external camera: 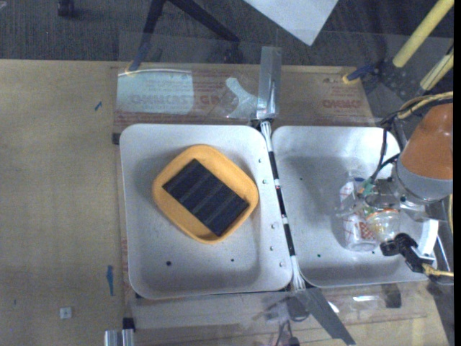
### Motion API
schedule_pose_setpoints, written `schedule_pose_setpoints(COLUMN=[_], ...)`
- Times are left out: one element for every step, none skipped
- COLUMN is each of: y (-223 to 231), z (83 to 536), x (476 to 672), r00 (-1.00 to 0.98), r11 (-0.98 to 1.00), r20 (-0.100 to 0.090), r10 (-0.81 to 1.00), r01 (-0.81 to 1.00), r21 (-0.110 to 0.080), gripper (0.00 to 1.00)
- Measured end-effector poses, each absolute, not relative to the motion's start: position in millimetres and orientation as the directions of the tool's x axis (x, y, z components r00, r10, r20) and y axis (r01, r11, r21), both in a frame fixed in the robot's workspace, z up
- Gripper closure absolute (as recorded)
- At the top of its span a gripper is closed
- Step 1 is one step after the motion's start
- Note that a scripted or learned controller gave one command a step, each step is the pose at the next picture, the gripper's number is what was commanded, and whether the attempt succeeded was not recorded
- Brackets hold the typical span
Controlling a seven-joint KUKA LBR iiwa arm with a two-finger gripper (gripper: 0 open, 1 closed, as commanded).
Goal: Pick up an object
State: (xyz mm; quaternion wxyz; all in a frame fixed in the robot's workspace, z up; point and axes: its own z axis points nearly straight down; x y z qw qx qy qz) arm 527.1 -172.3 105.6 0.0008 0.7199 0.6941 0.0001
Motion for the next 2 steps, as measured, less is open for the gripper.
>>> schedule_pose_setpoints(y=[-174.6,-145.4], z=[114.9,194.8], x=[526.7,552.7], r00=[0.041,-0.156], r11=[-0.041,0.156], r20=[-0.002,-0.001], r10=[0.999,0.988], r01=[0.999,0.988], r21=[0.003,0.001], gripper=[1.0,1.0])
